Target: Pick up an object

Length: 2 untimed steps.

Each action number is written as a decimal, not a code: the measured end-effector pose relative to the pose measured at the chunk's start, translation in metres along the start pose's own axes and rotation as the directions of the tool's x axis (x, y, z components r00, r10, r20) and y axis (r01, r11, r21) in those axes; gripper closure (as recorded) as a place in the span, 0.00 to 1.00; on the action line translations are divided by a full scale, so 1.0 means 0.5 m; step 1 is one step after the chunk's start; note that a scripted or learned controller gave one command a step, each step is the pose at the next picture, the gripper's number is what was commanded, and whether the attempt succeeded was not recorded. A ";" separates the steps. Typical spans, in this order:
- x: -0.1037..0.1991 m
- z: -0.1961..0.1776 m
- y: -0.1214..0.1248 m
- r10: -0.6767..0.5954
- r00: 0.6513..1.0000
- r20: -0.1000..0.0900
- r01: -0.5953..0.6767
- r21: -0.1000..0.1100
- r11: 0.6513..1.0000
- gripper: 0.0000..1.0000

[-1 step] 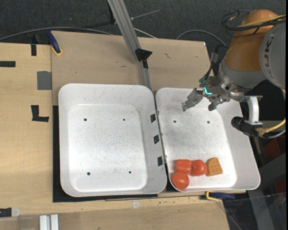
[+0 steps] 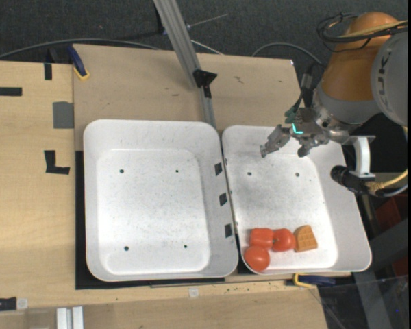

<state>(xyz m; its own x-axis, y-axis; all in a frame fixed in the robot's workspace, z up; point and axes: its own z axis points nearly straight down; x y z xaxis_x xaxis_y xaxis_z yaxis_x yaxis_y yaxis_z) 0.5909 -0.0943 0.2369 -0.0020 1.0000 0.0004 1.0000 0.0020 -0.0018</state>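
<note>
- Camera view: the gripper point(image 2: 286, 145) hangs over the far end of the right bin point(image 2: 342, 204), its two dark fingers spread apart with nothing between them. That reads as a ready stance ahead of a descent, not a grasp.
- The things to pick lie at the opposite, near end of that bin, well apart from the gripper: three red tomato-like pieces point(image 2: 268, 244) and an orange waffle-like block point(image 2: 305, 238).
- They are huddled together against the near rim, probably because the shallow floor lets loose pieces settle there. The red pieces touch one another, and the block sits just beside the rightmost one.
- The red pieces look rounded, smooth and a little glossy, so I'd expect them to roll or slip from a loose pinch. One lies lower, close to the bin's near left corner.
- The orange block looks squarish with a ridged or gridded face. Its flatter sides seem the easier hold, and its right side stands free of the others.
- The left bin point(image 2: 96, 184) holds only dark specks on its white floor.
- The arm point(image 2: 356, 67) reaches in from the right, with its orange band above the wrist.
</note>
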 end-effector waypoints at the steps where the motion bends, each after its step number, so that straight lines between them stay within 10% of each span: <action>1: 0.000 0.088 -0.007 0.001 1.000 0.001 -0.001 0.004 1.000 0.00; 2: -0.004 0.217 -0.014 0.001 1.000 0.000 -0.001 0.007 1.000 0.00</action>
<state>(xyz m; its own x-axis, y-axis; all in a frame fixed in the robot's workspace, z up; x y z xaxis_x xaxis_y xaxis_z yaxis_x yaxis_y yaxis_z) 0.5838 -0.0963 0.1286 -0.0007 1.0000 0.0000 1.0000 0.0007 -0.0088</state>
